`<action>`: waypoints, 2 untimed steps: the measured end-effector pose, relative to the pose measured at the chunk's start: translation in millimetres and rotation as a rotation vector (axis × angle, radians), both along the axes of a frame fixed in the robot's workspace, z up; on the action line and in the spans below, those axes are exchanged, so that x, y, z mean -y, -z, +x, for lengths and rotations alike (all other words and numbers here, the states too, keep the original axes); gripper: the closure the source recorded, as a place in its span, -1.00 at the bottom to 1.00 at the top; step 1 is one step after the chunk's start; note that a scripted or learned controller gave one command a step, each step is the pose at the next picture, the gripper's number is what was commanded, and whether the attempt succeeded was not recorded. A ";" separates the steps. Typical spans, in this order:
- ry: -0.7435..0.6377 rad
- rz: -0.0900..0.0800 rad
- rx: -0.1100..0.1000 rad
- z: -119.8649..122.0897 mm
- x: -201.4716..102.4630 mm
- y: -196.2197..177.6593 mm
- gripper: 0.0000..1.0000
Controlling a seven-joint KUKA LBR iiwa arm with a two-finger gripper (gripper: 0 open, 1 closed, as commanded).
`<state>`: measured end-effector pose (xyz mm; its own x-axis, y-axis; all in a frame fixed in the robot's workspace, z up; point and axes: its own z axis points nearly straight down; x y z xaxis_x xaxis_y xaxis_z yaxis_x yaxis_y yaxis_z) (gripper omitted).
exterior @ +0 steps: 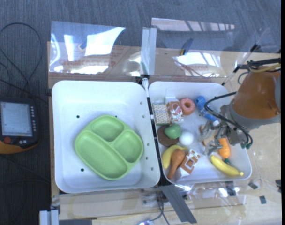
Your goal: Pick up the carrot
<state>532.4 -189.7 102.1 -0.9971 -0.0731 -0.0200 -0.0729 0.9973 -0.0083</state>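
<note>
1. Carrot: small orange piece in the right bin, near that bin's right wall, just above the banana. It sits right at the tool.
2. Tool is down in the clutter at the carrot. Can't tell whether it's apart, together, or clamped on anything; cables and shadow hide that. So no claim of a hold.
3. My read: the step is the grasp itself. To do it well, centre on the carrot's body, close across its narrow width, and lift straight up. The banana is nearly touching it, so a skewed approach would likely drag that along or push the carrot into the wall.
4. Further from the carrot, toward the bin's middle: white ball, green round item, drumstick, pink donut, blue item. All well apart from the carrot, so low risk.
5. Left bin, across the divider from the carrot: green compartment plate.
6. Bench: light wood, clear plastic sheeting behind the bins. Dark carpet floor beyond, teach pendant lying on it far left of the carrot.
</note>
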 end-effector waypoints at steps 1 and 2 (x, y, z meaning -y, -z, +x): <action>-0.076 0.006 -0.014 15.6 -53.1 -63.6 1.00; -0.212 0.001 -0.010 33.3 -24.0 -159.0 1.00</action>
<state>565.7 -165.7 261.1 -0.9597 -0.2809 -0.0102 -0.2809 0.9597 -0.0060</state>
